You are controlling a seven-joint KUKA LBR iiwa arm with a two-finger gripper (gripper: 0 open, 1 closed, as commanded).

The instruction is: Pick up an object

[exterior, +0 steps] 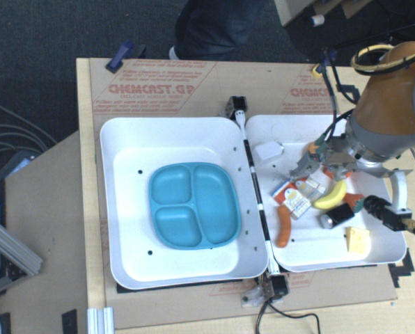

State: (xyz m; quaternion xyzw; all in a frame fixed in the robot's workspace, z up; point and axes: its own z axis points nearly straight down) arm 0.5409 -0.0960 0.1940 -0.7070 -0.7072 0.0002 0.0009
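The right bin [374, 256] holds several small objects. A yellow banana [331, 197] lies near its middle, beside an orange-and-white packet [295, 200]. An orange sausage [283, 227] lies at the bin's left side, a white block [269, 150] sits toward the back left, and a yellow cheese wedge [358, 241] rests at the front right. A black cylinder [338, 216] and a red piece [354, 202] lie just right of the banana. My gripper [321, 164] is low over the pile, just behind the banana and the packet, and the arm [388, 110] hides part of the bin's back right.
The left bin [117, 186] carries a blue divided plate [193, 205] in its middle. A black hinge bar [253, 179] runs between the two bins. Cables and a black fitting [385, 213] hang at the right bin's right edge. Brown cardboard [159, 85] surrounds the bins.
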